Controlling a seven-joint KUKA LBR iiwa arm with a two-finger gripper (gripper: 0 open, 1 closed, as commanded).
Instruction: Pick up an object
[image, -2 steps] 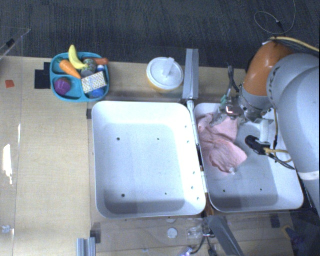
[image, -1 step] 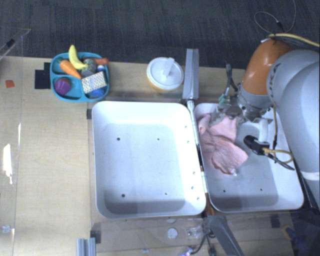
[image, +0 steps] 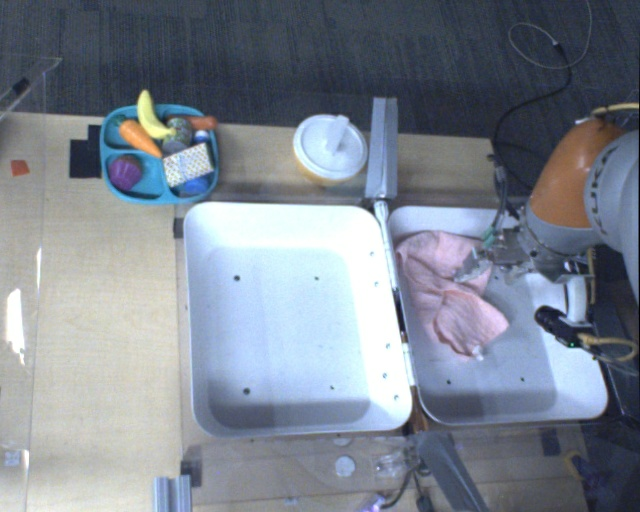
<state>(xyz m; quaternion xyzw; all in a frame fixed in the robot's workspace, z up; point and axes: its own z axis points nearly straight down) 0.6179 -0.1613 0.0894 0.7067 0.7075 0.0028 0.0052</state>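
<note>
Right now the end effector (image: 480, 262) touches the pink cloth (image: 450, 300); its grip, I cannot tell. Soft, light cloth; pinch a fold.

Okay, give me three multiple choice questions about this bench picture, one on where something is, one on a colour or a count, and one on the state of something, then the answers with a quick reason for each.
1. Where does the pink cloth lie?
A. In the right bin
B. In the left bin
C. On the blue tray

2. How many shallow white bins stand on the bench?
A. One
B. Two
C. Three

3. How does the pink cloth lie?
A. Folded into a neat square
B. Rolled into a tight tube
C. Crumpled in loose folds

Answers:
1. A, the cloth rests on the floor of the right bin, near its left wall.
2. B, the left bin and the right bin sit side by side.
3. C, the cloth shows uneven wrinkles and overlapping flaps, with the end effector at its upper right edge.
</note>
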